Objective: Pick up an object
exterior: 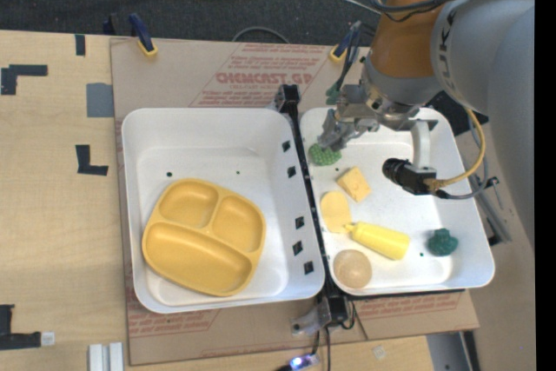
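The claw [334, 137] is lowered in the right bin [465, 274] right over a small green toy [325, 155] by the divider, seemingly to grab it, though whether it grips it or is open I cannot tell.

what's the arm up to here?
Pick attempt in progress. The claw is down in the right bin, right at a small green object near the divider; whether it has a grip is not clear from this view. A yellow wedge, a yellow tube-shaped piece, a tan disc and a dark green piece lie loose in the same bin. The left bin holds a yellow divided plate.
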